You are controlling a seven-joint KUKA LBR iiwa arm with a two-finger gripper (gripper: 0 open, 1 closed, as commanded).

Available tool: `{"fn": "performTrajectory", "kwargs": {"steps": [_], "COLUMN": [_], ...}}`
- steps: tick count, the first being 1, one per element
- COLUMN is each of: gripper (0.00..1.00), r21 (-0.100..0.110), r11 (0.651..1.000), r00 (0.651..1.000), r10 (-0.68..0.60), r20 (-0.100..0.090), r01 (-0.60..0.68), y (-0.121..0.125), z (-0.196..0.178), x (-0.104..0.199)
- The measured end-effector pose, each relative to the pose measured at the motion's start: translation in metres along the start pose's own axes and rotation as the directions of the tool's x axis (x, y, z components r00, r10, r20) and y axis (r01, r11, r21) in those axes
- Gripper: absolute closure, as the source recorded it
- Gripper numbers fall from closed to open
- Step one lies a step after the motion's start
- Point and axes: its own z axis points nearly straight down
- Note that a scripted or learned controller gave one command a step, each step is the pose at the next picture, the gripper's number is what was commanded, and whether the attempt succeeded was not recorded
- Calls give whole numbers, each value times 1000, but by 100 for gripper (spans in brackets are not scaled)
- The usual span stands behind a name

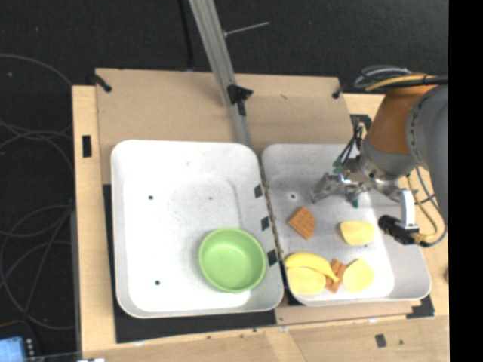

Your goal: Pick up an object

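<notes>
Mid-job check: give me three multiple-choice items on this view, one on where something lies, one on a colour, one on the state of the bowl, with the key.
1. Which bin holds the green bowl?
A. the left bin
B. the right bin
C. neither

2. What colour is the small waffle-like square?
A. blue
B. orange-brown
C. white

3. How does the bowl sit?
A. upside down
B. on its side
C. upright, opening up

Key:
1 A, since the bowl sits near the front right corner of the left bin.
2 B, as the square in the right bin shows orange-brown.
3 C, because its hollow inside faces the camera.
</notes>
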Motion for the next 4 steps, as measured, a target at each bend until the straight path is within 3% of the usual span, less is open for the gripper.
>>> {"fn": "performTrajectory", "kwargs": {"steps": [1,2,3,4], "gripper": [100,100,100,100], "r21": [-5,-9,-8,-5], "r11": [1000,1000,1000,1000], "r00": [1000,1000,1000,1000], "r10": [0,-4,-5,-9], "r20": [0,-2,-3,-5], "r01": [0,4,5,9], "y": [1,3,4,15], "z": [-13,-78,-120,-134], "x": [-1,0,-1,55]}}
